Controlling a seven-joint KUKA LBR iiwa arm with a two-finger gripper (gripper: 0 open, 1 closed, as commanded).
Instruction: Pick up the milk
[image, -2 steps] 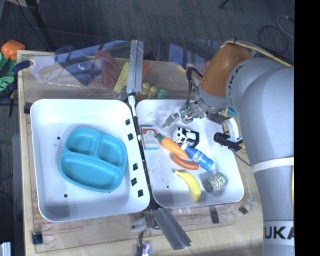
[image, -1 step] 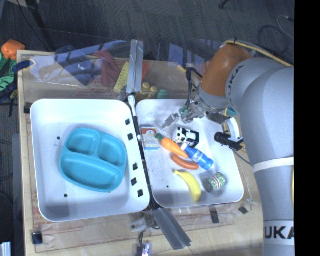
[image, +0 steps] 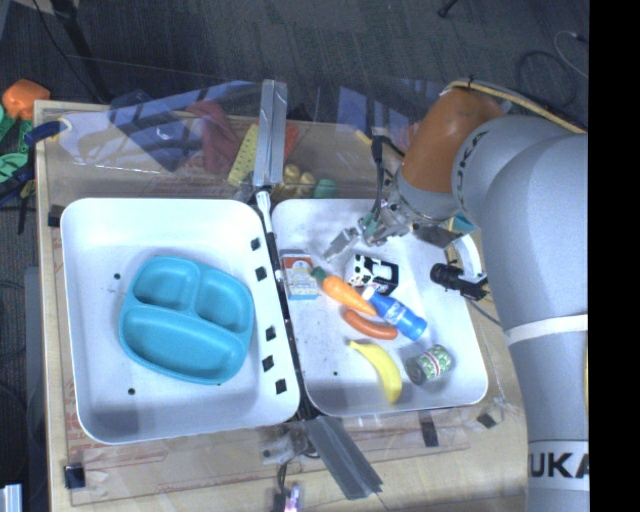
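Camera view: arm bent, hand above milk.

A blue divided plate sits in the white bin far to the gripper's left. In the other white bin, below the gripper, lie a carrot, a blue bottle touching a sausage, then a banana and a small can farthest from it. A small carton lies down-left of the gripper.
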